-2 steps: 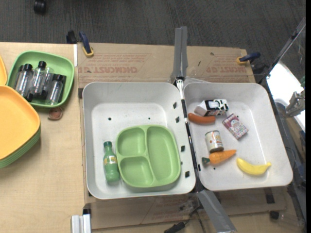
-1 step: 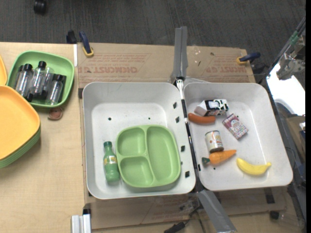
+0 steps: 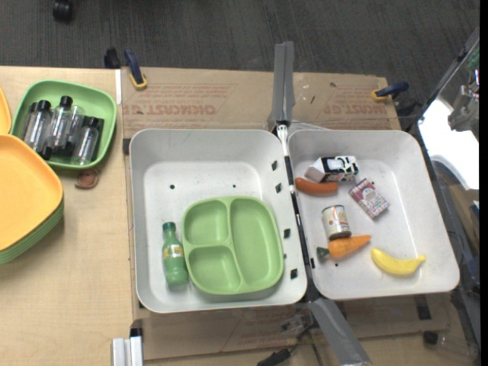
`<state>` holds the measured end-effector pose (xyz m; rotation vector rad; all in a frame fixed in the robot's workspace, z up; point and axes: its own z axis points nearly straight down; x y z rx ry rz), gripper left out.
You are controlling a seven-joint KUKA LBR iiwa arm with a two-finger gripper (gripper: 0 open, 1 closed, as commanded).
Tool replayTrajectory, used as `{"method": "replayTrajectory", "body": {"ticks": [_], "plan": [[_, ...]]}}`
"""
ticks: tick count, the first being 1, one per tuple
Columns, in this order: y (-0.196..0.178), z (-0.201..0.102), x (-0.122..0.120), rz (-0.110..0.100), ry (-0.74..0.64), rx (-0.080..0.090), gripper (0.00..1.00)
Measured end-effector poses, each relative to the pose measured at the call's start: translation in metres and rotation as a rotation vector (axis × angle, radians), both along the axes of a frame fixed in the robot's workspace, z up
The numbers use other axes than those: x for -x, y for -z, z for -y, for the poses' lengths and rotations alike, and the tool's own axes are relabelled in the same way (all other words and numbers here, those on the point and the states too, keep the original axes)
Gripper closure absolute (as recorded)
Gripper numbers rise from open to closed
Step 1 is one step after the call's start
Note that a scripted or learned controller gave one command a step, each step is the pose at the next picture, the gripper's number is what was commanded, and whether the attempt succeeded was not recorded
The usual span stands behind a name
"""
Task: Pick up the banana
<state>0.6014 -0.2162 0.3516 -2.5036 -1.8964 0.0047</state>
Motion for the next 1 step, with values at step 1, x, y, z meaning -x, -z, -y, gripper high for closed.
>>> {"method": "replayTrajectory", "body": {"ticks": [1], "plan": [[-0.011, -0.0081, -0.0578, 0.0, -0.025, 0.001, 1.0]]}}
